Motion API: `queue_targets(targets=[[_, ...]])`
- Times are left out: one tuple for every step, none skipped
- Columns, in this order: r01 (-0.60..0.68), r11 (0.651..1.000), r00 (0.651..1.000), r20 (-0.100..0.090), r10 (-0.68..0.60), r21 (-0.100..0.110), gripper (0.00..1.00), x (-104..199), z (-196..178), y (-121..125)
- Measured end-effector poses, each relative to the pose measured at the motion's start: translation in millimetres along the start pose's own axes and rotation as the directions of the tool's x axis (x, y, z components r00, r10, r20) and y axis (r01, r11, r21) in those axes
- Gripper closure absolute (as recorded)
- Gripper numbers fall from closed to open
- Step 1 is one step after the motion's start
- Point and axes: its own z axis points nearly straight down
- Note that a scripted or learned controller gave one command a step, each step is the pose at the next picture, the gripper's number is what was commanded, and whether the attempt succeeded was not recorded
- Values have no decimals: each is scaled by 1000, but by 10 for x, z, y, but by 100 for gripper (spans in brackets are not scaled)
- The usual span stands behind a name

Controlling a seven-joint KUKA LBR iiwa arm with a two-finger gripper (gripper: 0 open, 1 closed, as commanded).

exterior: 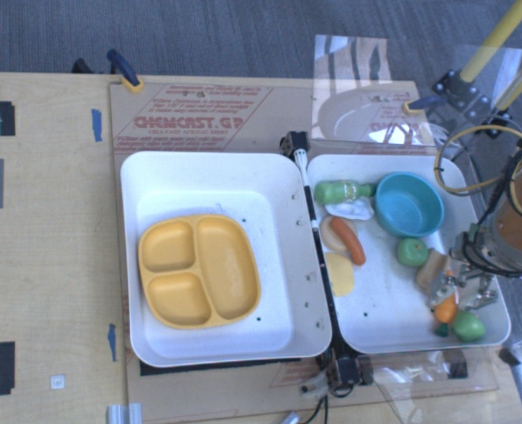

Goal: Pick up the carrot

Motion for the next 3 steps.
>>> queue_targets(targets=[[353, 936, 936, 0, -353, 5, 100, 28, -4, 58], [350, 937, 937, 4, -350, 11, 100, -1, -106, 44], [347, 938, 938, 9, -347, 15, 100, -29, -199, 38]])
